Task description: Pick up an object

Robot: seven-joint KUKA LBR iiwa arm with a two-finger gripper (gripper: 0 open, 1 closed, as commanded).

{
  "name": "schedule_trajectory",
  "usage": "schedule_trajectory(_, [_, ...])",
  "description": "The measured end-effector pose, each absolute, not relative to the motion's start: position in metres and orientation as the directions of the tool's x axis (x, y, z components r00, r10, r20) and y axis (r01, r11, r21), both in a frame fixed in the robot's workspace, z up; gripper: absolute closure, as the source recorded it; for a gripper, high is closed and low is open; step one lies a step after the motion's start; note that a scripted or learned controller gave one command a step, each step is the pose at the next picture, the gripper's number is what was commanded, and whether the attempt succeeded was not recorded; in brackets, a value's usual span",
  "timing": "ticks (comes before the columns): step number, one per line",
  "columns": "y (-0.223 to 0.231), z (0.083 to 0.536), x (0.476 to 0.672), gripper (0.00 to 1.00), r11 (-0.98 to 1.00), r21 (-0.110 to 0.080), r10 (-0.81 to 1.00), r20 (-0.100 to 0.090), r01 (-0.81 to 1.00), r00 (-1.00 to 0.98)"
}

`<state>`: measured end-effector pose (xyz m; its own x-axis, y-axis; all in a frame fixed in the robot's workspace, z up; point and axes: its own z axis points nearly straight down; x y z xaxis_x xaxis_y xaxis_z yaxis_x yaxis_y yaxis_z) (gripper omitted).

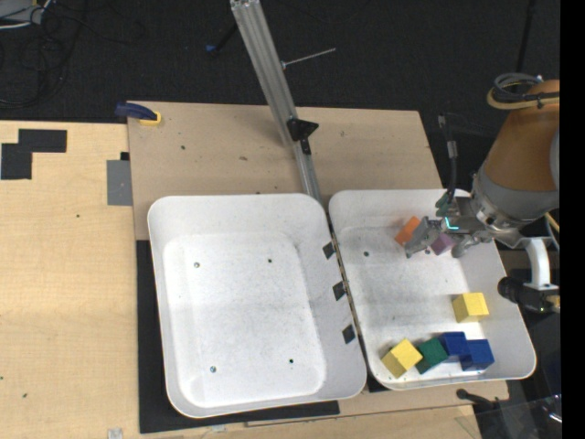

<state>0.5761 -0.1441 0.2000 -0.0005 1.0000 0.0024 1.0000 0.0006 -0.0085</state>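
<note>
Two shallow white bins sit side by side on the table [238,149]. The left bin [242,305] is nearer the middle of the view, and the right bin [402,282] holds all the loose objects. The arm [521,167] reaches in from the right, its orange band above the grey wrist, and the jaws [437,238] hang low over the upper part of the right bin. An orange block [408,230] lies just beside the jaws on their left, and a small purple piece [441,243] shows right at the fingertips. Whether the jaws are open or closed, or gripping either piece, cannot be told from this slant.

Well apart from the jaws, a yellow block [471,305] rests near the bin's right wall. Along the near edge lies a cluster: a second yellow block [400,358], a green block [430,354] touching it, and a blue block [466,349] next to the green one. A grey metal rail [274,85] leans across the table behind the bins.
</note>
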Motion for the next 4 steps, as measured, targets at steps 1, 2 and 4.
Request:
schedule_trajectory(1, [-0.145, 0.203, 0.577, 0.0, -0.001, -0.003, 1.0, 0.001, 1.0, 0.001])
schedule_trajectory(2, [-0.142, 0.159, 0.577, 0.0, -0.001, -0.008, 1.0, 0.002, 1.0, 0.001])
schedule_trajectory(4, [-0.144, 0.092, 0.577, 0.0, -0.006, -0.003, 1.0, 0.001, 1.0, 0.006])
